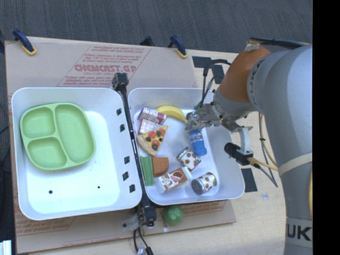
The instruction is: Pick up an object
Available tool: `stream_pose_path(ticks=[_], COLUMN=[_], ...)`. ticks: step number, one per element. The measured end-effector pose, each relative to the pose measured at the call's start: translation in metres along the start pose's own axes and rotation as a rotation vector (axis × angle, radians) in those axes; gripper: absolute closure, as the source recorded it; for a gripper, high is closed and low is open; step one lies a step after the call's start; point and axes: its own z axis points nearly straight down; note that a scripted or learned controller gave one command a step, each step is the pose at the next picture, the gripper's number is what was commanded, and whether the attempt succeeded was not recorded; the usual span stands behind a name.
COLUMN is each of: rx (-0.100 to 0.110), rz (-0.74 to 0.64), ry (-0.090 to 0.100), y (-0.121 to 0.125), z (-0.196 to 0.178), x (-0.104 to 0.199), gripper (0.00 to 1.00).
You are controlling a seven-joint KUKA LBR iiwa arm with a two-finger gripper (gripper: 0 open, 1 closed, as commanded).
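Note:
My gripper [194, 122] reaches down into the right bin [228, 166] from the right, its tip at the upper end of a blue bottle [197, 142] that lies near the bin's middle. A yellow banana [172, 112] lies just left of the gripper. Further left sit a pizza slice toy [153, 138] and a red and white packet [150, 117]. Lower in the bin are a small can [188, 159], a second can [204, 183], a carton [172, 179], a brown cracker [160, 166] and a green stick [146, 170].
The left bin [79, 195] holds a green divided plate [57, 135]. A green ball [172, 214] lies outside the bins on the cardboard in front. Clamps [178, 45] hold the board's far edge. The arm's grey body [281, 105] covers the right side.

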Motion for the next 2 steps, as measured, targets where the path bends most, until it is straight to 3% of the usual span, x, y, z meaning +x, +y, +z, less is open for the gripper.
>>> stream_pose_path(ticks=[1,2], rx=[-0.004,0.003], rz=[0.004,0.003], ry=[0.000,0.003], y=[0.053,0.053], z=[-0.182,-0.131], x=[0.030,0.122], gripper=[1.00,1.00])
